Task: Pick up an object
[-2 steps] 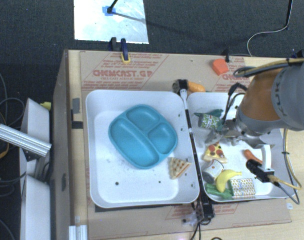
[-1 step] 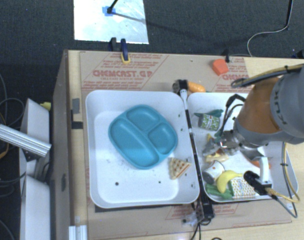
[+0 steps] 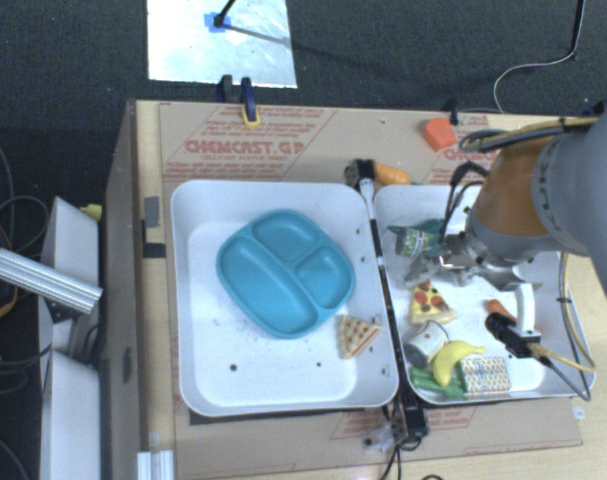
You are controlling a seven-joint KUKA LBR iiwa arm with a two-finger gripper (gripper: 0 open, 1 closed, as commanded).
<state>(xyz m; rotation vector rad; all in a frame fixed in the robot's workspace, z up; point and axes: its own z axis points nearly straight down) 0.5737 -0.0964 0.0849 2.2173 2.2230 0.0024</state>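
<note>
Jaws can't be read from here, the grey two-finger gripper [image 3: 445, 260] sits low in the right white bin [image 3: 563, 393], just above the yellow pizza-slice toy [image 3: 430, 304], tip pointing up-left.

Two white bins [image 3: 283, 393] side by side mid-frame, on cardboard sheet [image 3: 243, 143] with red print. Silvery sheet [image 3: 221, 28] on dark floor, upper left. Blue clamp [image 3: 238, 93] at cardboard's top edge. Metal bar [image 3: 38, 276] at left edge.
</note>
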